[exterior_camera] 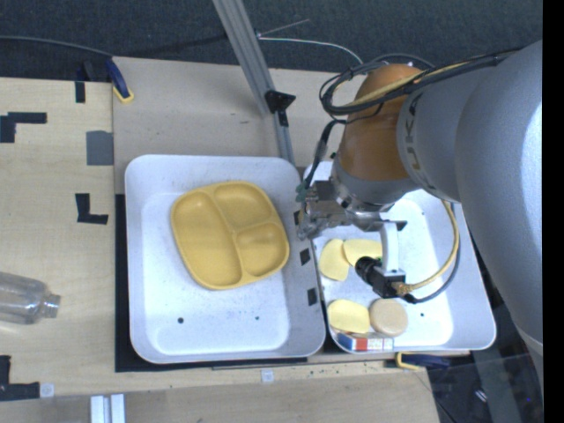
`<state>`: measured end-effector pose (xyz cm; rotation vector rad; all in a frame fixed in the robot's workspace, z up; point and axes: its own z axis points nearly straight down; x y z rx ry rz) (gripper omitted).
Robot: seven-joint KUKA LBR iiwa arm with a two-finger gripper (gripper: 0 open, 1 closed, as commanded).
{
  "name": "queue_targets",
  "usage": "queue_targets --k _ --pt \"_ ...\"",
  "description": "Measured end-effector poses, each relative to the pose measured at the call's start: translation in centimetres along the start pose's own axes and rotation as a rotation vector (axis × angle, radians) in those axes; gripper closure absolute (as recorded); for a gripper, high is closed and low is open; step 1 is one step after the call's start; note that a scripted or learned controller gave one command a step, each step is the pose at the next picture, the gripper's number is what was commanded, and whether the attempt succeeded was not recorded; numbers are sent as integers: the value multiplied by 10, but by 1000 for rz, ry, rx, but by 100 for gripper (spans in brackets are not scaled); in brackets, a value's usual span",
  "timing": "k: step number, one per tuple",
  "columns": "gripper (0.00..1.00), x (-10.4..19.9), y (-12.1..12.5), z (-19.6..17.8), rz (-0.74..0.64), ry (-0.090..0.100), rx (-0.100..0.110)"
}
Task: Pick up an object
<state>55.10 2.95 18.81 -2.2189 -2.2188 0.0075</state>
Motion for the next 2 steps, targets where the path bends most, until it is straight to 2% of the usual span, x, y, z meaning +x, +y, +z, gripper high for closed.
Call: queue_targets --k 1,2 --pt "100 18 26 0 -4 1 -5" --pt "100 -8 57 0 -1 0 -6"
